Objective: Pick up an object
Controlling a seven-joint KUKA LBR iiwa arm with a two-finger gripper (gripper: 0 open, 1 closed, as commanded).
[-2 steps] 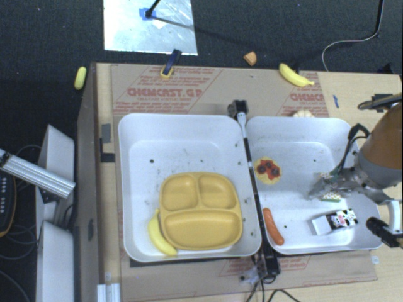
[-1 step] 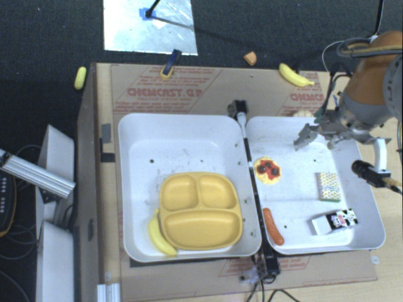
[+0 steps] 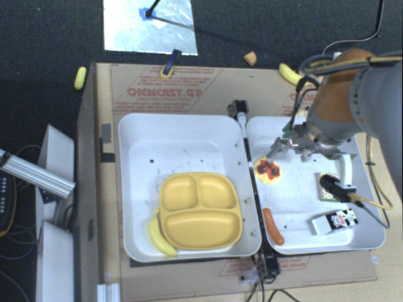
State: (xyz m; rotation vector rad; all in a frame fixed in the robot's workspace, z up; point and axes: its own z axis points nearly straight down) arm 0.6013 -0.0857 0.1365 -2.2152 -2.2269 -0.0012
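camera view showed a cardboard-topped bench [image 3: 189, 90] on dark carpet [image 3: 38, 30]. left bin [image 3: 138, 131] held a yellow tray [image 3: 200, 209] and banana [image 3: 158, 238]; right bin [image 3: 365, 231] held a hot dog [image 3: 272, 225] and pizza toy [image 3: 268, 171] below the gripper [image 3: 281, 146], its grip state impossible to tell.

Robotics lab, test bench seen from above. Grey KUKA arm [image 3: 352, 99] reaches over two white bins [image 3: 189, 131] set on brown cardboard sheet [image 3: 182, 87] printed with maker's name. Dark carpet floor [image 3: 44, 36], loose black cables [image 3: 12, 194], aluminium rail [image 3: 38, 172] at left. Toy food as props: yellow divided plate [image 3: 200, 209], plastic banana [image 3: 158, 236], sausage [image 3: 272, 226].
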